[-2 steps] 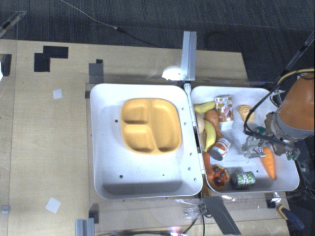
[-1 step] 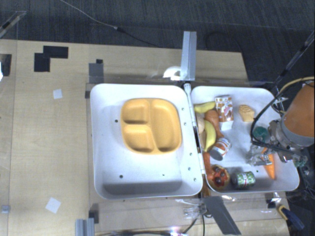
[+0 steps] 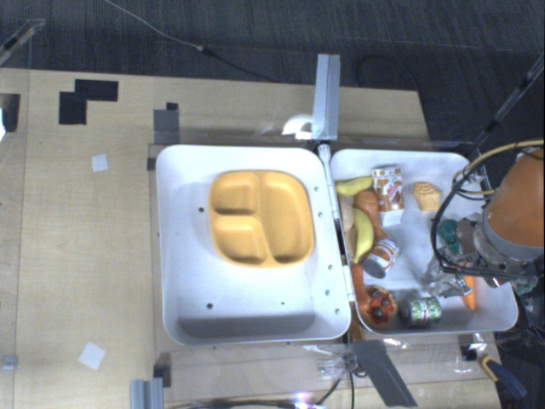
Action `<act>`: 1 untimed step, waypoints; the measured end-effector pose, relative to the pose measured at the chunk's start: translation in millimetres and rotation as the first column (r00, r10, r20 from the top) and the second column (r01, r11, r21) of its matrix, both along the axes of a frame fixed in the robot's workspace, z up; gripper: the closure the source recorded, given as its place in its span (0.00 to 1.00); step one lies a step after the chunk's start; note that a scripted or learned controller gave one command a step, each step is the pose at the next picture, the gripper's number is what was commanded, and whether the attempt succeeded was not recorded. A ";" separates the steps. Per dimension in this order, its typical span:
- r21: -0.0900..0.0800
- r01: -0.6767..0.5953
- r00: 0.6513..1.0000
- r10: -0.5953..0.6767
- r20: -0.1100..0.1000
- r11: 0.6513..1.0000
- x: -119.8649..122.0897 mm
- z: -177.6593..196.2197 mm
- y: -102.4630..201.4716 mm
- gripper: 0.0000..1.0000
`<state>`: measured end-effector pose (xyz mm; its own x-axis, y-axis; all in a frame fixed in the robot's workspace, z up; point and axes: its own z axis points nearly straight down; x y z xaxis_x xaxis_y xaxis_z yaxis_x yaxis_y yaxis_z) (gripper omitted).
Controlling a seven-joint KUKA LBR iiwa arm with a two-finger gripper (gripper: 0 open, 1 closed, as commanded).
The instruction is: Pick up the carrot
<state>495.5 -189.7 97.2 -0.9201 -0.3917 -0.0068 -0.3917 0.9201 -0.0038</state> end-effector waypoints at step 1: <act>0.000 0.084 0.996 -0.084 0.003 0.996 14.3 40.6 -15.8 1.00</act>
